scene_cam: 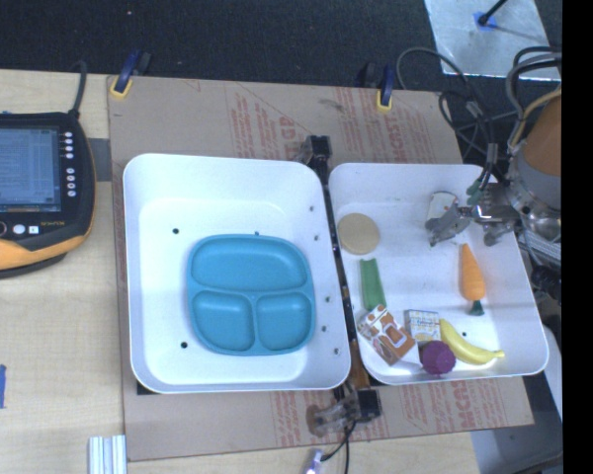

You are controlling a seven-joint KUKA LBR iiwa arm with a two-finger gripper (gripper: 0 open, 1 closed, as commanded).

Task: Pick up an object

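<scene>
I see the carrot (471,274) (orange, green stub toward me) lying near the right bin's (411,176) right wall, just below my gripper (453,221), whose fingers are spread with nothing between them. The bin's bare middle gives me room; banana (468,346), purple ball (437,356) and packets (387,333) crowd its front edge.

Blue plastic divided tray (249,292) lies in the left white bin (148,196). The right white bin (519,349) holds a round tan disc (358,233), green stick (373,283), orange carrot (470,274), yellow banana (469,348) and purple ball (436,356).
</scene>
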